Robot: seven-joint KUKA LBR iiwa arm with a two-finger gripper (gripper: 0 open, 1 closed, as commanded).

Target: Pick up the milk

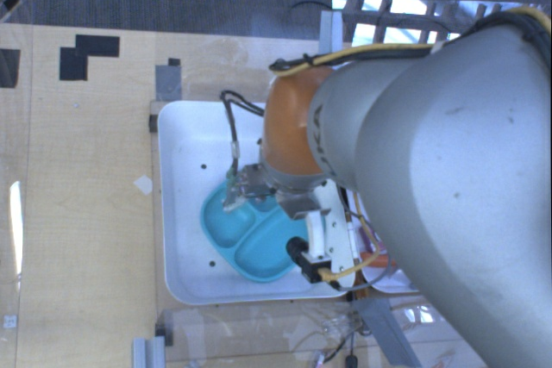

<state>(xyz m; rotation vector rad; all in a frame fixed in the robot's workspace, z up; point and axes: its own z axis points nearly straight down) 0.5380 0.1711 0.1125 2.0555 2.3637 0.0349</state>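
My grey arm with its orange band (291,129) reaches in from the right and covers most of the bench. Its wrist hangs low over the left white bin (185,155). The gripper (252,188) points down at the upper edge of a blue divided plate (241,246) lying in that bin. The wrist and a white-and-black mount (328,241) hide whatever lies under the gripper. A black cable (231,121) loops from the wrist over the bin.
The wooden bench (78,185) stretches to the left, with black tape marks (86,56) at its back. Grey brackets (169,80) stand at the bin's corners. A sliver of the right bin (390,278) peeks out under the arm. A clear panel edge (259,325) runs along the front.
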